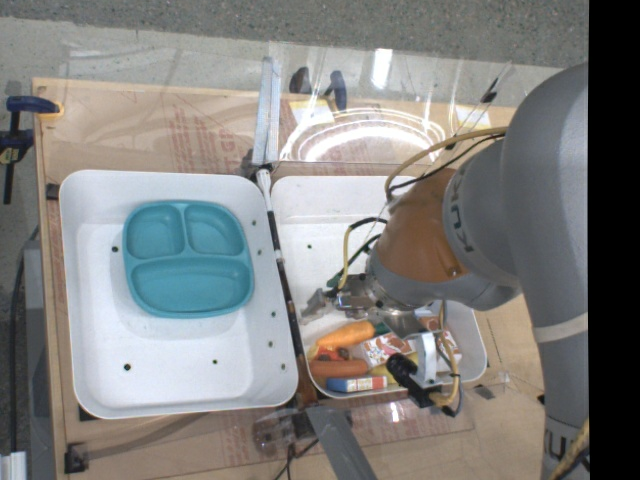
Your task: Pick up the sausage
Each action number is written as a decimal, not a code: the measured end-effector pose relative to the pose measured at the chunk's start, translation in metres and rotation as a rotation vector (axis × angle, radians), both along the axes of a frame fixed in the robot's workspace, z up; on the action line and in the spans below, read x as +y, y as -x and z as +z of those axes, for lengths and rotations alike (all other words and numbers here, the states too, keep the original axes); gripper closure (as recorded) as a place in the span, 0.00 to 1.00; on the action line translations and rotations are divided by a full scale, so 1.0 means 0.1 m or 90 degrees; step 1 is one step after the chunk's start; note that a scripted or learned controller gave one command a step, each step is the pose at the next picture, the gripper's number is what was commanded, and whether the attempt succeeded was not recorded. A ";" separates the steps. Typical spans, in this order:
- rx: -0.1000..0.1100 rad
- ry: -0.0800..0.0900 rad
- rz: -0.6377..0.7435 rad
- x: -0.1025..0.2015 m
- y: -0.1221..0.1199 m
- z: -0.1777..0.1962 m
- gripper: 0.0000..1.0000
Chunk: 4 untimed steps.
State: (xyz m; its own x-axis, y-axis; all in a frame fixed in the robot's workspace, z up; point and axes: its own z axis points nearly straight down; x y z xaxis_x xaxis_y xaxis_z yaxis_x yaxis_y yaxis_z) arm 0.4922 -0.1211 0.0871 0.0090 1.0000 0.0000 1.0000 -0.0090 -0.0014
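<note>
The smooth, reddish, cylindrical sausage [338, 368] lies lower centre in a glossy white bin [318, 223]. The metal end effector [320, 305] hangs just above it in the frame; whether it is clenched or released cannot be told.

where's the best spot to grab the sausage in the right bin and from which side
Probably take the sausage at its middle, from straight above, closing across its short width. It lies flat in the right bin, lengthwise along the near wall, with a carrot close behind and a red-and-blue stick close in front, so side approaches look blocked.
</note>
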 end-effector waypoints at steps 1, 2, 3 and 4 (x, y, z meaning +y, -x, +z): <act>-0.001 0.000 -0.094 -0.90 -0.65 0.41 0.00; 0.001 -0.001 0.017 -0.15 -0.51 -0.01 0.00; -0.001 0.000 0.094 -0.66 -0.90 0.24 0.00; 0.000 0.000 0.028 -0.06 -1.11 0.00 0.00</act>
